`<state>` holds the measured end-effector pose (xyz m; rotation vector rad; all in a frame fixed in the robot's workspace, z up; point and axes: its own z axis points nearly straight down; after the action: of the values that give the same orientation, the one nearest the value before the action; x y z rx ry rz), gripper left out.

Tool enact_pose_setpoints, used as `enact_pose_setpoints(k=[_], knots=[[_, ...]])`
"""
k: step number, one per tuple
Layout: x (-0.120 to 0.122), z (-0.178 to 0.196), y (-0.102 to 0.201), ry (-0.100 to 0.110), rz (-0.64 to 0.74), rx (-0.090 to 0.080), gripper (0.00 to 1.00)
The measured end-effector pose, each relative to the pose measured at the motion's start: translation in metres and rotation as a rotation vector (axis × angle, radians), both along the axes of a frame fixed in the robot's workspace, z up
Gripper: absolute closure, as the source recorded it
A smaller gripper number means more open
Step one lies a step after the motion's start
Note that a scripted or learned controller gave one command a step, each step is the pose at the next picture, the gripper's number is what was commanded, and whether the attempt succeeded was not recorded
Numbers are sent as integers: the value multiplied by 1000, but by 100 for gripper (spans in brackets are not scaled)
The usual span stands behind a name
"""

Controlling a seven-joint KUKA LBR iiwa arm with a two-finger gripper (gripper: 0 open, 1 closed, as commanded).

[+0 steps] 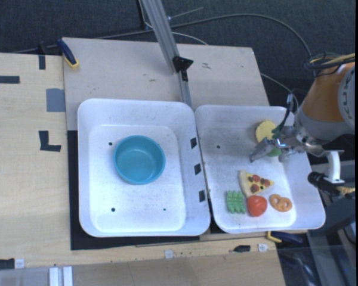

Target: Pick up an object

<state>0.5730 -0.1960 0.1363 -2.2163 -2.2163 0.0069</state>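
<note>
My gripper (277, 153) is low in the right bin (227, 130), near its far right part, and stands open. A yellow round piece (264, 130) lies just beyond it, touching or nearly touching the fingers. A bit of green shows between the fingers; I cannot tell what it is. Toward the bin's front lie a pizza slice (254, 183), a green ridged piece (235, 202), a red tomato (257, 205) and a brown pretzel (280, 203). In the middle of the left bin (95, 159) sits a blue bowl (139, 159).
A grey metal pole (164, 34) slants from the top of the view down to the seam between the bins. The arm's orange band (325, 97) hangs over the right bin's right rim. Cables run across the dark floor behind the bench.
</note>
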Motion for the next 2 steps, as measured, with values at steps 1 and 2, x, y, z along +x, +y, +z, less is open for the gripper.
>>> enact_pose_setpoints(k=[1, 2], knots=[[0, -48, 0, -7, 0, -2, 0], [1, -39, -1, -8, 1, -2, 100]])
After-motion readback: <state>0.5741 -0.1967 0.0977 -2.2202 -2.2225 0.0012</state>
